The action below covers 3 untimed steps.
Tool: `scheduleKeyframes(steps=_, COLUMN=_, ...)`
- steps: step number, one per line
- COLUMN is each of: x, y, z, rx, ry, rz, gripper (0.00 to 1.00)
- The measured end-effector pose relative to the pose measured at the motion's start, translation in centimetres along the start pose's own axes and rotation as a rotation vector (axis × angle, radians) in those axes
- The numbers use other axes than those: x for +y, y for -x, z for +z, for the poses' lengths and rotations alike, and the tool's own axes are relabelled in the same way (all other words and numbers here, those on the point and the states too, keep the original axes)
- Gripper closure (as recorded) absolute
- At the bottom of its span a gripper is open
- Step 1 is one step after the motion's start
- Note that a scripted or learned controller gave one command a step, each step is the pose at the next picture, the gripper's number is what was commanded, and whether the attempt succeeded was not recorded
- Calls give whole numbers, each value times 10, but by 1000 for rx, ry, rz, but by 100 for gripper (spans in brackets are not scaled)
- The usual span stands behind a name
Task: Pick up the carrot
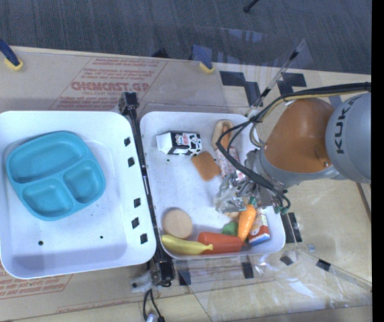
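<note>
The carrot point(246, 221) stands tilted in the right bin point(178, 186), near its front right corner, beside a red pepper point(220, 241) and a banana point(185, 245). The gripper point(240, 192) hangs just above the carrot; whether its fingers are open or closed I cannot tell. The arm point(342, 136) reads "KU". Behind the bins, the table point(104, 82) sheet reads "CHEMCAST GP".

Left bin point(17, 253): tray point(54, 173). Right bin point(178, 186): carton point(178, 142) at back; carrot point(246, 222), banana point(186, 245) along front edge; gripper point(235, 196) just behind carrot.
</note>
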<state>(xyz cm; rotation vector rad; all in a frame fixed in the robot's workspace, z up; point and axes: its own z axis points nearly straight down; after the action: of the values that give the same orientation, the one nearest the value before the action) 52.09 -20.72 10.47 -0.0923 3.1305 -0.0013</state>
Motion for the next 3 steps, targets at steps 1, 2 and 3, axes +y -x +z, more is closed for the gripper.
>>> scheduleKeyframes(steps=1, x=0, y=0, z=0, rx=1, ry=0, rz=0, gripper=0)
scheduleKeyframes(steps=2, x=-1, y=-21, z=7, rx=-14, ry=-6, rz=-74, gripper=0)
scheduleKeyframes(steps=3, x=1, y=-20, z=-3, rx=-11, ry=-4, rz=-81, gripper=100)
